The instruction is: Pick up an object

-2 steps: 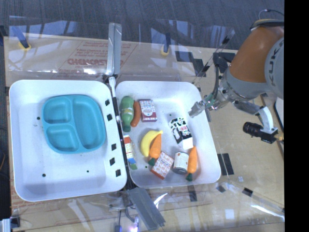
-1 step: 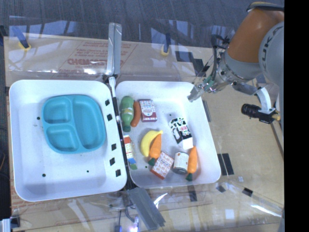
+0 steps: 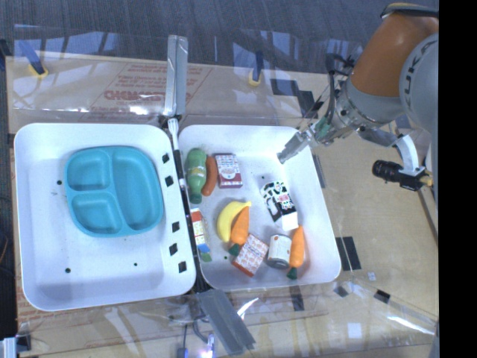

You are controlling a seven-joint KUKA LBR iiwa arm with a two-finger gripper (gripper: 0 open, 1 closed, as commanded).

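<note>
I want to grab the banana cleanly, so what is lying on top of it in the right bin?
A carrot lies across the banana, covering its lower right side. The banana's upper and left parts show; the part beneath the carrot is hidden. The hand is near the bin's upper right corner.

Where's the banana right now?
The banana lies near the middle of the right bin, touching a carrot on its right side, with the red carton above it in the camera view.

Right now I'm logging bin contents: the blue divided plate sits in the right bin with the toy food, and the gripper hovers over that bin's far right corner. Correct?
Not quite. The camera view shows the blue divided plate alone in the left bin; the toy food lies in the right bin, where the gripper does hover over the far right corner.
</note>
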